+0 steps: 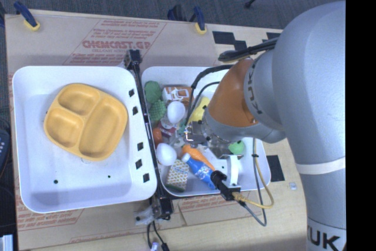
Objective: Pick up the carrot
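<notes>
Arm (294, 85) reaches from right, bent over right bin (263, 168); gripper (189, 135) low among clutter. Carrot (197, 156) at gripper's five o'clock, white egg (175, 111) at eleven, blue bottle (202, 173) beside carrot. Yellow tray (86, 120) in left bin (35, 185).

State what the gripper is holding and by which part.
It cannot be told: the gripper sits low in the right bin just above the carrot, its tips hidden by the arm.

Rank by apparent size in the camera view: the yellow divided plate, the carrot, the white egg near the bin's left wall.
1. Yellow divided plate, by far the largest.
2. Carrot, partly hidden by the arm.
3. White egg, close to the carrot's visible part, so this ranking is unsure.
</notes>
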Controlling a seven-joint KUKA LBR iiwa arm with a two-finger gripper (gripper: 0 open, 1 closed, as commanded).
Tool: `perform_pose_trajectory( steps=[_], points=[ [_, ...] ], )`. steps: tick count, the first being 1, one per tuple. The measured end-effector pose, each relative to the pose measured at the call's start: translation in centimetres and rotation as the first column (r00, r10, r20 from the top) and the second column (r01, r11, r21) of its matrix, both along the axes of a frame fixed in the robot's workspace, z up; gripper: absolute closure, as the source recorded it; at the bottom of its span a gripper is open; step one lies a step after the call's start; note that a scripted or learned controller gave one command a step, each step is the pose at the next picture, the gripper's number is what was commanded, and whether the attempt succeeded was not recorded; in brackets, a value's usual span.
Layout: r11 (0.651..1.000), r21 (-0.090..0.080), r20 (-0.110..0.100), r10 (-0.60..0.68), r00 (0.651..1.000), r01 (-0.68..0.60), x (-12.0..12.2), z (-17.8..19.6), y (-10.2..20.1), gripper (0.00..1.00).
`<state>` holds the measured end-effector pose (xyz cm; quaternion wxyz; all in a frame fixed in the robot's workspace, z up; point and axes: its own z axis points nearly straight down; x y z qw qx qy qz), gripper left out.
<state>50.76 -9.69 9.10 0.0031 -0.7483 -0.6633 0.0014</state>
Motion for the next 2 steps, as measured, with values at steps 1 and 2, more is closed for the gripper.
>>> perform_pose_trajectory(
  steps=[1, 2],
  points=[
    [1.000, 0.000, 0.000, 0.000, 1.000, 0.000, 0.0, 0.0, 0.0, 0.00],
    [0.971, -0.001, -0.001, -0.241, 0.971, 0.241, -2.2, 0.0, 0.5, 0.00]
  ],
)
